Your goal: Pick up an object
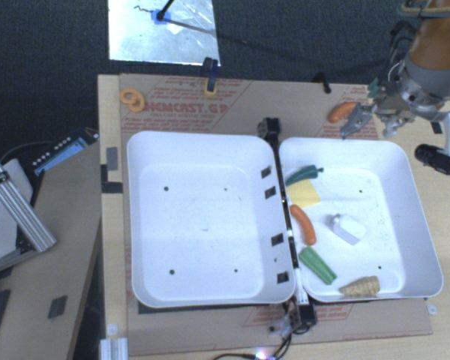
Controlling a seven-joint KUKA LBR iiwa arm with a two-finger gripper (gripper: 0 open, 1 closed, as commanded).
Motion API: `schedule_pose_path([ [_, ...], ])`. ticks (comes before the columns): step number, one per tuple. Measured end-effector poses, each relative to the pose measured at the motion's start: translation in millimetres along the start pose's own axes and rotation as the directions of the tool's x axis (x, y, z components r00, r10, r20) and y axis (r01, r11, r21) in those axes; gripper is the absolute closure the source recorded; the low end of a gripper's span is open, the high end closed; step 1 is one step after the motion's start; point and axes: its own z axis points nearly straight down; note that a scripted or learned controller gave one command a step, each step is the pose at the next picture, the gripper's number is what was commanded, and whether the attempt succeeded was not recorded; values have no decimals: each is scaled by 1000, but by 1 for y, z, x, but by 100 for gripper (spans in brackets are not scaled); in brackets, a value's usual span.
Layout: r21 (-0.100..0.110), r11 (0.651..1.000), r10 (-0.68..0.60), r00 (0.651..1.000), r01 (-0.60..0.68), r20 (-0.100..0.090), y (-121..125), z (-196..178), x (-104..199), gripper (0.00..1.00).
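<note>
The gripper [369, 120] hovers over the far edge of the right bin [405, 201], fingers spread apart with nothing between them, though they are small here and I judge this loosely. The objects lie nearer and to the left of it: a green pepper [303, 174] closest, then a yellow block [303, 195], an orange sausage [304, 224] whose long axis runs far-to-near, and a white piece [346, 229].
</note>
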Motion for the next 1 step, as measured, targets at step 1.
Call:
schedule_pose_path([
  [1,9,1000,-5,1000,5,-4,-30,83,58,0],
])
